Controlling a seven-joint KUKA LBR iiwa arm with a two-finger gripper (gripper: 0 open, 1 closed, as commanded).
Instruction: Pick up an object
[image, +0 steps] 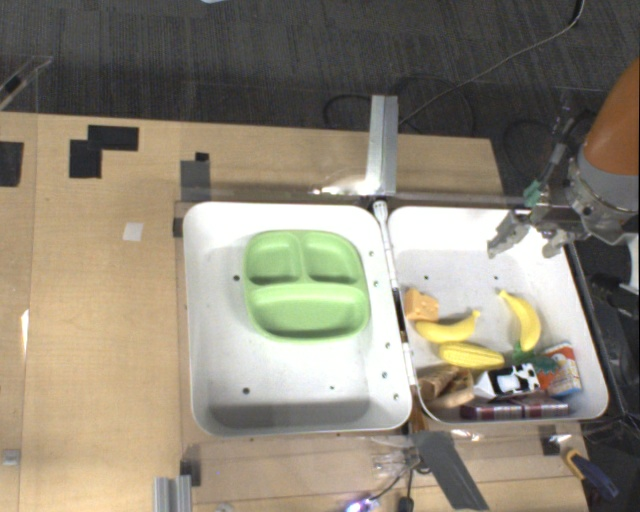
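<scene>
Two fingers (503, 238) on the gripper (527, 240) are spread apart, nothing between them. One tip sits toward the bin's middle, the other out by its far-right rim. The gripper hangs over the upper right corner of the right bin (450, 262), above bare white floor.

Just beyond the jaws, toward the arm: grey wrist, then the orange band (615, 125), both off the bin's upper right.

Below the jaws, well apart from them, the objects cluster in the near half of the bin. Closest is a banana (522, 318), roughly upright, straight below the gripper. Left of it lies a second banana (446, 327), nearly flat, with an orange wedge (421, 303) touching its left end. A third yellow piece (470, 354) lies just under that. Further down, along the near wall: a black-and-white item (515, 380), a red-and-white pack (562, 372) to its right, a brown lump (443, 384) to its left, and a dark marker-like stick (520, 408) flat along the wall. Exact identity of these is hard to tell.

Far left of the jaws, past the divider, the left bin (215, 330) holds a green tray (304, 283) with three compartments, lying flat.
</scene>
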